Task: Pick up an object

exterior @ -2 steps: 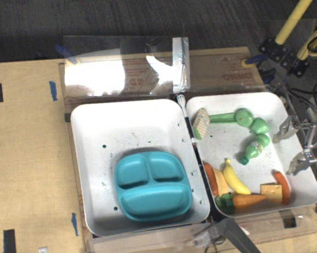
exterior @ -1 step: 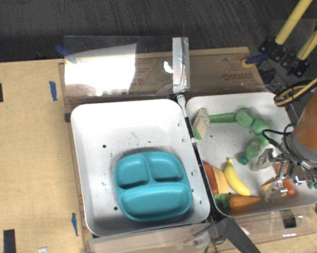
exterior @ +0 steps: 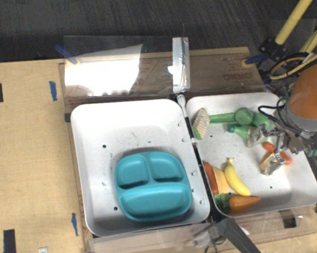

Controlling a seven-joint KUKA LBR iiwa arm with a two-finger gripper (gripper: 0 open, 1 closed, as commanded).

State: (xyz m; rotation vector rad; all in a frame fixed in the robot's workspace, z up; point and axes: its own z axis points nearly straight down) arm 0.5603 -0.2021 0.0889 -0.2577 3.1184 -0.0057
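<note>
The right bin holds several toy items. A brush with a green handle lies at its back left, next to a green rounded piece. A yellow banana lies near the front, with an orange carrot at the front wall and a red stick-shaped item along the left wall. My gripper hangs low over the right half of this bin, to the right of the banana and just in front of the green piece. Small orange bits show around it; I cannot tell what they are.
The left bin holds a teal divided plate toward its front. The orange-banded arm comes in over the right bin's right rim. Cables and a yellow pole lie behind it. A metal bracket stands behind the bins.
</note>
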